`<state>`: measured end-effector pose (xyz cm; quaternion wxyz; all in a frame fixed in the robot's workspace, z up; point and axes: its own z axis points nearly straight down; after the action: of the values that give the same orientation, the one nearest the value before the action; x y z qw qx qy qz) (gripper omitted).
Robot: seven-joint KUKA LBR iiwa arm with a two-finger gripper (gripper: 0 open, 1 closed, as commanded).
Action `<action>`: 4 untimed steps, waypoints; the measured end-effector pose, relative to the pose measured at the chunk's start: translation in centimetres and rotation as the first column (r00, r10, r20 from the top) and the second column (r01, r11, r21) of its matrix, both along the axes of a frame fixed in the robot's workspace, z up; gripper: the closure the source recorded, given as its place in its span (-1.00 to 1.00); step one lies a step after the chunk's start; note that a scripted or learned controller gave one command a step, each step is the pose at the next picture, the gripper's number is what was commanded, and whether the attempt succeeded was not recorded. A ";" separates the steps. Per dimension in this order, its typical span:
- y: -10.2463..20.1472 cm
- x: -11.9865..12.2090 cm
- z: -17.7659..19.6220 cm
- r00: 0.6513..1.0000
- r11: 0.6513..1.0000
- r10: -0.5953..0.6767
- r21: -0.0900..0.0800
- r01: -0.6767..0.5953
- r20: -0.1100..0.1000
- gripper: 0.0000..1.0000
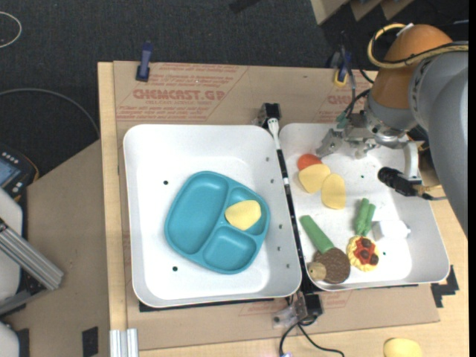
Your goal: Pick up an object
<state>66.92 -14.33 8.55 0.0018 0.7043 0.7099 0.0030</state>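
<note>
The grey arm with its orange band reaches in from the right, its two-finger gripper (343, 141) lowered.

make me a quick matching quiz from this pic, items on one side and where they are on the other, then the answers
Things:
1. yellow piece
2. brown round piece
3. gripper
4. blue clamp

Places:
A. near corner of the right bin
B. far left edge of the board
C. on the teal divided plate in the left bin
D. over the right bin's far end

Pairs: 1-C, 2-A, 3-D, 4-B

Two blue clamps (143, 62) are gripping the far edge of the cardboard sheet (208, 95). A black cable (44, 99) is curving across the dark floor (59, 36) at left.
</note>
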 end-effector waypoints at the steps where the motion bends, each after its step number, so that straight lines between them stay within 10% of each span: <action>1: 2.5 -6.0 20.3 1.000 1.000 -0.005 -0.004 0.005 0.013 -1.00; 2: 4.4 -12.9 7.8 1.000 1.000 -0.009 0.003 0.009 -0.024 -1.00; 3: 4.1 -13.5 -0.5 1.000 1.000 -0.010 0.001 0.010 -0.014 -1.00; 4: 4.1 -13.3 1.0 1.000 1.000 -0.010 -0.002 0.010 -0.004 1.00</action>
<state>53.62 -10.27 9.55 0.0008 0.7078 0.7064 0.0008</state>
